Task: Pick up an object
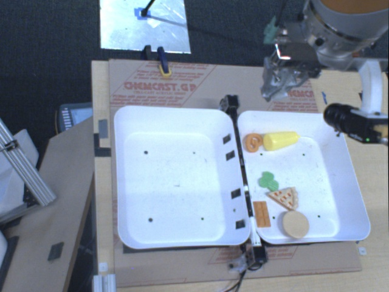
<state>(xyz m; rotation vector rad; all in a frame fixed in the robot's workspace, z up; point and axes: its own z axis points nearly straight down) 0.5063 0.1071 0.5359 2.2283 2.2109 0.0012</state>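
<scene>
I see the gripper hanging above the bench at the back edge of the right bin, over the brown board rather than over the bin floor. Its metal end is blurred against the arm's wrist; I cannot tell how it is set, and I see nothing carried in it.

All the objects lie in the right bin, in front of the tool and below it. Nearest to it: a yellow corn-shaped piece lying on its side, almost directly in front of the tool, with an orange ring touching or just beside its left end.

Further forward from the tool, near the bin's inner wall: a green leafy piece, then a pizza-slice wedge just in front of it. An orange rectangular block sits to the wedge's left, close against the divider. A tan round disc lies farthest from the tool, just in front of the wedge.

Left bin lies well to the tool's left and forward.
</scene>
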